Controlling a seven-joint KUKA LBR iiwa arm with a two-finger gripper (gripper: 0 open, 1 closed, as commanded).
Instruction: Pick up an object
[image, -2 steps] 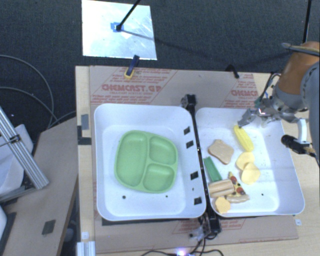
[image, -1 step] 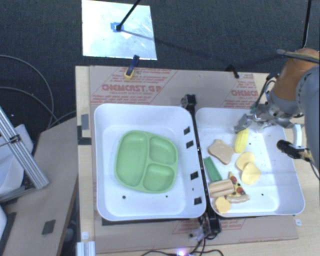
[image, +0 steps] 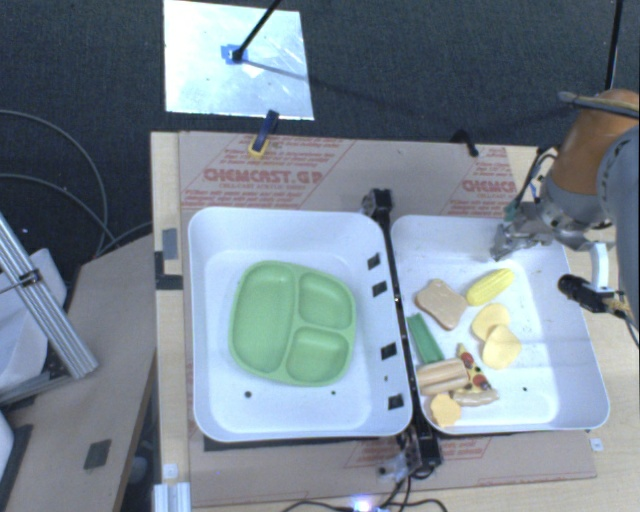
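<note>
The right bin (image: 565, 395) holds several toy foods: a yellow corn cob (image: 489, 285), a tan bread slice (image: 441, 302), a green stick (image: 424, 338), a brown roll (image: 441, 374), a pizza slice (image: 479, 390) and two yellow rounds (image: 496, 334). My gripper (image: 508, 243) hangs over the bin's far part, just above and right of the corn cob, with nothing visibly in it. The arm's orange band (image: 592, 140) rises behind it at the right.
The left bin (image: 208, 300) holds a green divided plate (image: 293, 322). A black divider with clips (image: 392, 300) runs between the bins. Cardboard (image: 300, 175) lies under both. A silver sheet (image: 238, 60) lies on the floor behind.
</note>
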